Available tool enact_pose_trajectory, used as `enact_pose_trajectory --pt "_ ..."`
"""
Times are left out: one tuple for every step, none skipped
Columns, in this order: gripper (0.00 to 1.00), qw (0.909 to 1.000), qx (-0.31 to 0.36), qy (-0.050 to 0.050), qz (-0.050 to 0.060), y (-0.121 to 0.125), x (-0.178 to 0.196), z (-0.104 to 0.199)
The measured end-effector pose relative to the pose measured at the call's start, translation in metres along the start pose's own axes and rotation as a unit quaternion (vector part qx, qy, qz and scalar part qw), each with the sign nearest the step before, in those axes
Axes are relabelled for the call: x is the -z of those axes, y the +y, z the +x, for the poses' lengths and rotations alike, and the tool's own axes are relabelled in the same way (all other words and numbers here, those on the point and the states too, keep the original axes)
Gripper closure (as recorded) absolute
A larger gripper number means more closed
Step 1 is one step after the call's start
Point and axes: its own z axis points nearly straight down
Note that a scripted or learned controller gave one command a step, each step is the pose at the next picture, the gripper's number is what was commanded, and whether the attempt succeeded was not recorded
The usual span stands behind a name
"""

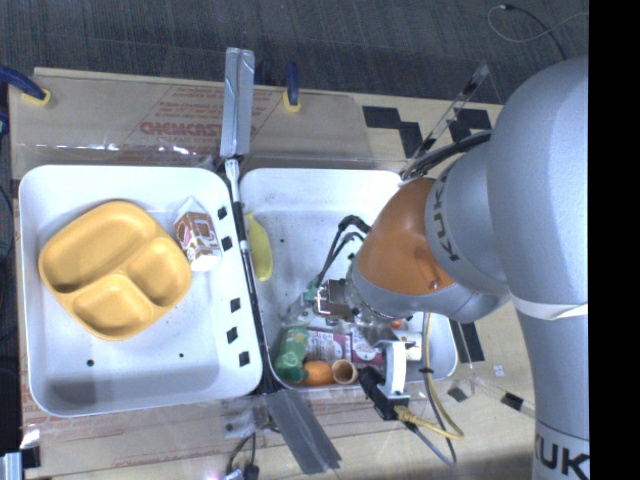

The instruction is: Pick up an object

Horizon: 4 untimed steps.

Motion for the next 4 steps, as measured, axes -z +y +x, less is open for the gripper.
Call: enact_pose_trajectory --pt "0.0 0.9896 -0.144 -0.001 0.0 0.073 0.0 -0.004" --pt "0.0 0.9833 -0.182 0.0 0.001 0.108 0.004 0.002" --pt "0.0 0.991 -0.134 0.0 0.0 0.112 0.103 -0.072" --pt "0.0 0.9775 -0.211 0.0 0.002 0.111 0.094 -0.022"
